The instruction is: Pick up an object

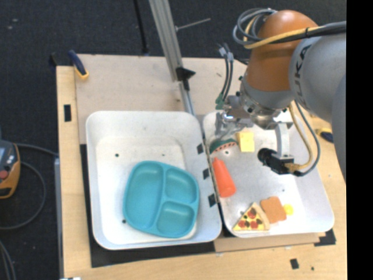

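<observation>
The arm (303, 57) reached in from the right and stood over the upper part of the right bin (312, 200); its grey body and orange band hid much of that bin's far corner. Partial dark lettering ran down the grey casing near the orange band; it was cut off by the frame edge and could not be read in full. The left bin (105, 127) held a teal divided plate (160, 198), lying flat toward its lower half; no marking was legible on it.

The gripper (224, 134) hung low at the upper left of the right bin, close to the wall between the two bins; from where I stood its state could not be told, and nothing was seen raised from the bin floor; in my judgement the pick was therefore not yet done.

Candidate objects in the right bin, largest first: an orange carrot-shaped piece (223, 177) lay just below the gripper, along the dividing wall; a pizza-slice toy (252, 219) rested near the lower edge; a brown piece (273, 209) touched the slice on its right; a pale yellow block (246, 141) sat just beside the gripper; a small yellow piece (288, 210) lay beside the brown one. A black cabled fitting (274, 159) hung near the bin's middle. No object bore readable writing. Remaining work, as judged: closing on one object and lifting it.
</observation>
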Robot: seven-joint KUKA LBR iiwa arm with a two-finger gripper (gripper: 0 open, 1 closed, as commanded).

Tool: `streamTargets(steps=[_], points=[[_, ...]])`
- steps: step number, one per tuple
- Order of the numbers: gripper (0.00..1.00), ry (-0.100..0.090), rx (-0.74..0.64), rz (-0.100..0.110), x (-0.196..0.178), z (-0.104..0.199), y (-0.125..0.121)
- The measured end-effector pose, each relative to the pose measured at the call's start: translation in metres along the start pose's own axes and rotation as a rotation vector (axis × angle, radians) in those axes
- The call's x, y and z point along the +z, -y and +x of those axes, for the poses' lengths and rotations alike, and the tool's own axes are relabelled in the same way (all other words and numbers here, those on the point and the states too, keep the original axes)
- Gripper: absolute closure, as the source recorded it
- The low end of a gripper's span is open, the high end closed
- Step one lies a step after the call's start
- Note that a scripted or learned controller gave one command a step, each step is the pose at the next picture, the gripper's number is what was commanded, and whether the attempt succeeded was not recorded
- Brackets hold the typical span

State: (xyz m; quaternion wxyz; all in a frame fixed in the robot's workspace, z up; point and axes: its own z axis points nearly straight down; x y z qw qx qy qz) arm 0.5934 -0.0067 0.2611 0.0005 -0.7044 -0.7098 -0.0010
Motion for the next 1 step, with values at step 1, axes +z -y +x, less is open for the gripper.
streamTargets(steps=[1], points=[[1.0,0.0,-0.001,-0.001,-0.0048,0.056,0.0011]])
